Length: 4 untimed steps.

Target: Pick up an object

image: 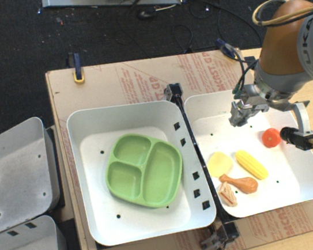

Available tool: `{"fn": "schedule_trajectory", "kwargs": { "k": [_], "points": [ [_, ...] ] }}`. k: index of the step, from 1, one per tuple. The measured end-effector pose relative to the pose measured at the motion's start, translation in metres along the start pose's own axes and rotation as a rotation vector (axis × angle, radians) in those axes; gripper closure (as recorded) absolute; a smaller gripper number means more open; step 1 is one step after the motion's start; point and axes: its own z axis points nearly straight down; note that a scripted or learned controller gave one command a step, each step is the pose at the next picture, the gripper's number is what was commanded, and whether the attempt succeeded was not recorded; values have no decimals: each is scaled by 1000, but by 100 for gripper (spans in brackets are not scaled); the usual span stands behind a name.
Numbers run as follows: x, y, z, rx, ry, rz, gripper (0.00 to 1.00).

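Note:
The right bin [305,183] holds several toy foods. A red tomato [271,137] lies toward the right wall. A yellow corn cob [251,164] sits mid-bin, with a pale yellow round piece [220,164] to its left. A brown drumstick [241,183] and a small pinkish striped piece [228,196] lie near the front. My gripper [241,113] hangs over the bin's back part, above bare floor, up and left of the tomato and apart from every food item.
The left bin [86,161] holds a green divided plate [144,170]. A black divider with clamps [189,140] runs between the bins. The arm [288,49] reaches in from the right over the right bin's back corner. White trays [12,172] sit off to the left.

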Motion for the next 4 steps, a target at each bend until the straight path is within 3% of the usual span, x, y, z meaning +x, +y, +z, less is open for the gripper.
{"fn": "schedule_trajectory", "kwargs": {
  "k": [1,2,4],
  "points": [
    [0,2,-44,-1,0,-1,100],
    [50,-5,-47,6,3,-6,100],
    [155,-42,-32,8,3,-6,100]
  ]
}}
